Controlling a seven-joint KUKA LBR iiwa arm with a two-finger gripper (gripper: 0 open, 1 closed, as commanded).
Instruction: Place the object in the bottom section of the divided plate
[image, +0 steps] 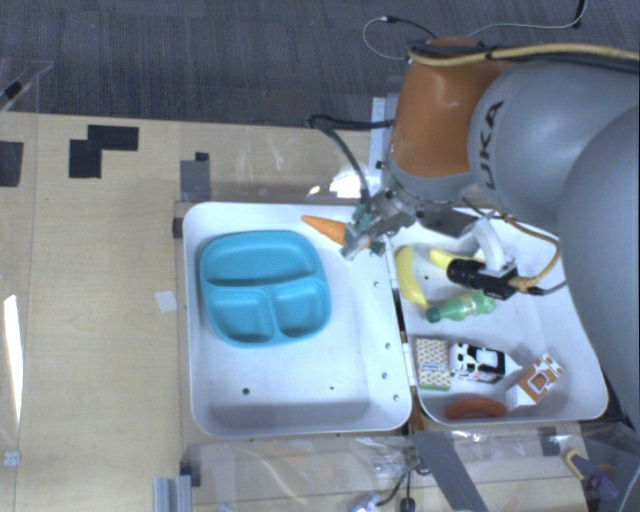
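Two white bins side by side, sharing an edge. Blue divided plate toward 9 o'clock in the left bin, smooth moulded plastic with rounded corners, bare white floor open toward 6 o'clock. Gripper near the left bin's 1 o'clock corner, closed on the orange carrot. Carrot tapered, long axis roughly 9-to-3, thin tip toward 9 o'clock, just off the plate's 1 o'clock rim. Yellow banana and green bottle in the right bin.

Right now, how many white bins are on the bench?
2. The left bin holds the blue divided plate; the right bin sits beside it, partly hidden under the arm.
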